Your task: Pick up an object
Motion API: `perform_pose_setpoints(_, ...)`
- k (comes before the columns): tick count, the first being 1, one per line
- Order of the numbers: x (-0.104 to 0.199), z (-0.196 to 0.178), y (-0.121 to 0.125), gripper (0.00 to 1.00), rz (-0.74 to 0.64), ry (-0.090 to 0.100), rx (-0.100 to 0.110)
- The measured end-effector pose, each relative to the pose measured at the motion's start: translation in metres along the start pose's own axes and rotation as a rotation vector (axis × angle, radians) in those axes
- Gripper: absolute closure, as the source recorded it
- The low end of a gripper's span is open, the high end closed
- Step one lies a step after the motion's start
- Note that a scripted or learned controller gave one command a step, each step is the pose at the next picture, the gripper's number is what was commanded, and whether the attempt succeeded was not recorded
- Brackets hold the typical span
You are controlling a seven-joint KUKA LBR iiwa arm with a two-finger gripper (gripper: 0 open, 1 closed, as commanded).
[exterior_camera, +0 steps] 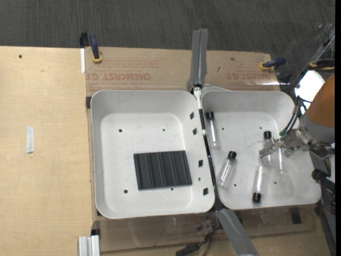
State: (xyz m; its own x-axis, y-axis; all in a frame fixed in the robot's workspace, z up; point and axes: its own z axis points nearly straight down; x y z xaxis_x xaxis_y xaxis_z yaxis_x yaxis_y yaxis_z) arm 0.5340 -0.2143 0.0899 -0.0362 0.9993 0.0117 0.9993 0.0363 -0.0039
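Observation:
Several clear tubes with black caps lie in the right bin (234,103). One tube (212,131) lies along the bin's left wall, another (226,169) near the middle, and a third (258,183) toward the front. A fourth tube (268,138) lies at the right, its body partly hidden under my gripper (276,149). The gripper is low over the right side of this bin, right at that tube. The view does not show whether the tube is held. The arm's orange band (325,105) is at the right edge.
The left bin (106,143) holds a dark ribbed rectangular pad (162,169). A grey divider bar (199,63) runs between the bins at the back. Clamps (94,49) hold cardboard behind them. Cables hang by the arm at the far right.

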Motion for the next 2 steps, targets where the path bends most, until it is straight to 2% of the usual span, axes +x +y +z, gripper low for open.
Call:
perform_pose_setpoints(1, -0.001, -0.008, -0.001, 1.0, 0.003, -0.001, 0.001)
perform_pose_setpoints(2, 0.047, -0.121, 0.014, 1.0, 0.084, -0.013, -0.003)
